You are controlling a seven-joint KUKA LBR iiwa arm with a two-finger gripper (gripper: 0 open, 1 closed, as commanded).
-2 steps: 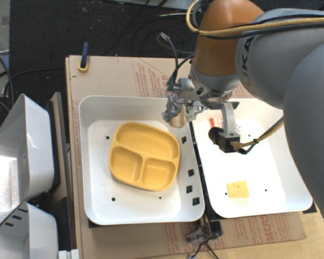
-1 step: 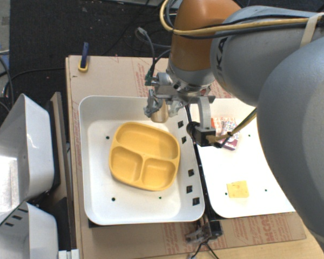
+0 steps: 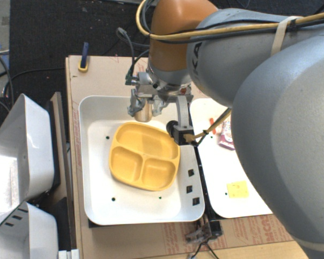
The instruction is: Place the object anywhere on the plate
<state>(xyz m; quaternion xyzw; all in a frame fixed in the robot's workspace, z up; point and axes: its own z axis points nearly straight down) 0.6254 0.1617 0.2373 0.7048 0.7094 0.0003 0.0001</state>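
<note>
1. The left bin [image 3: 97, 161] holds a yellow divided plate [image 3: 144, 156] lying flat near its middle.
2. Above the plate's far edge hangs the gripper [image 3: 144, 111]; whether its jaws are spread or closed on anything cannot be told, and no object can be made out there.
3. The right bin [image 3: 221, 198] holds a small yellow square [image 3: 237, 189] and a pinkish item [image 3: 225, 136], partly hidden by the arm [image 3: 270, 90].
</note>
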